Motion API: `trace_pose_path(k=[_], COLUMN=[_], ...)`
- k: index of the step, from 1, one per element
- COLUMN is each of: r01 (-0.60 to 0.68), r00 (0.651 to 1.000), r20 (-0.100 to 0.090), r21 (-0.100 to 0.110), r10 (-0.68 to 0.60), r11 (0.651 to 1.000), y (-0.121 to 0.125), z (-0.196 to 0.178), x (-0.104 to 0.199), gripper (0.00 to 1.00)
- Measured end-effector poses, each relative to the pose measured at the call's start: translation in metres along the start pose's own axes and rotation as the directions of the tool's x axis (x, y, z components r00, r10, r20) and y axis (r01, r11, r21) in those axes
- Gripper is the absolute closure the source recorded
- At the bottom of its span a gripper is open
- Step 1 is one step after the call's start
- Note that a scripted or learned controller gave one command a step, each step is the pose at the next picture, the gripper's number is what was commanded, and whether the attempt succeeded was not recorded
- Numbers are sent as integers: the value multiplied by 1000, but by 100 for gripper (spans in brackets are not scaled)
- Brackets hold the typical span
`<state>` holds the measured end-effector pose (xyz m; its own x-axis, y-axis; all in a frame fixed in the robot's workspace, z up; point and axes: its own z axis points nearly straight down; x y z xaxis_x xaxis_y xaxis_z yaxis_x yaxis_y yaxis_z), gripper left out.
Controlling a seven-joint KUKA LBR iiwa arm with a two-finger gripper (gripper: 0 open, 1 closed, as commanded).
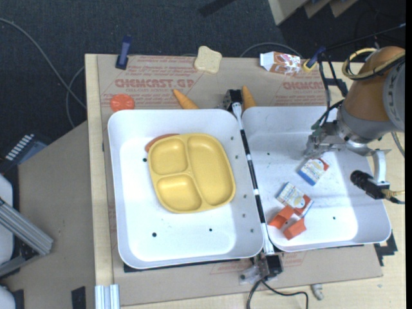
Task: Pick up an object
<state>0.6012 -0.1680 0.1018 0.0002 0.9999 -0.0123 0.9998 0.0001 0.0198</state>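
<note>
1. Camera view: the arm (376, 98) reaches in over the right bin (341, 230), and its tool (320, 141) hangs near that bin's far half. From this slanted look down, whether the tool is spread or pressed together cannot be told, and nothing is seen pinched in it.

2. The nearest candidate for the task is a small white and blue packet (314, 170). It lies flat on the bin floor just below the tool in the picture, a little toward the bench's front edge, apparently apart from the tool.

3. Further from the tool, toward the front of the same bin, lie a second small packet (293, 196) and, touching or nearly touching it, red blocks (288, 224).

4. Well to the far side from the arm, in the left bin (129, 224), sits a yellow divided plate (190, 171), much too wide to be a likely target.

5. To do the step well, the tool probably needs to centre over the blue packet, line up across its narrower side and descend straight until the bin floor is almost met. A flat packet gives little to grip, so a shallow or off-centre close would likely slide over it.
</note>
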Motion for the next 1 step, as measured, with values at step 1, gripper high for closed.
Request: trace_pose_path(k=[1], r01=[0], r00=[1000], r20=[-1], r21=[1], r10=[0], r11=[1000], y=[0], z=[0], x=[0], gripper=[0])
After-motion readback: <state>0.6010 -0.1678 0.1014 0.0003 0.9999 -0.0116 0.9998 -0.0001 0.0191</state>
